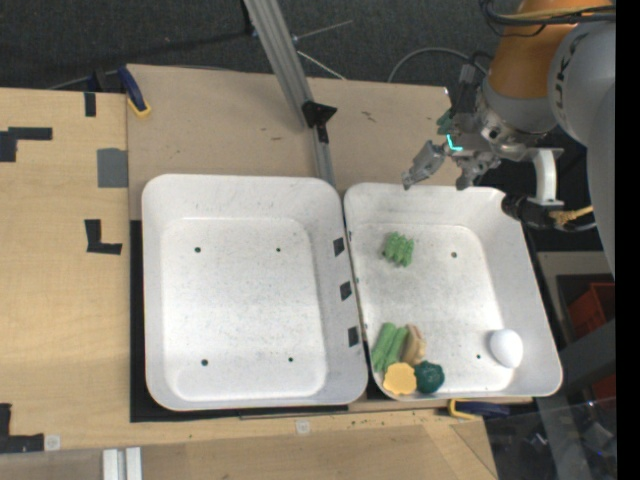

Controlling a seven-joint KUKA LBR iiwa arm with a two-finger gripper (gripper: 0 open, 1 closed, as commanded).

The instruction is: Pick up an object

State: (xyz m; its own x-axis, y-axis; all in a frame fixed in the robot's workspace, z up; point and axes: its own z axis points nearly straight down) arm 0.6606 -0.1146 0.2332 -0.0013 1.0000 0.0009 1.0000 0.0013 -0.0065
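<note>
- Light even and fairly bright, from overhead; no hard-edged shadows on the bench (230, 128).
- Left bin (240, 288) and right bin (470, 268) both near overexposed; their white floors show fine grainy speckle.
- Soft, narrow shadows hug the small items in the right bin's lower corner.
- Dark floor at top is dim, detail mostly lost.
- Arm (560, 38) at upper right slightly soft; orange band shows a mild sheen.
- Overall resolution low, edges somewhat blurry.

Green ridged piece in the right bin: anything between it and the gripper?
Nothing visible. The gripper hangs open above the right bin's far rim, and the green ridged piece lies alone on bare floor below it. The other items are clustered at the near edge.
</note>
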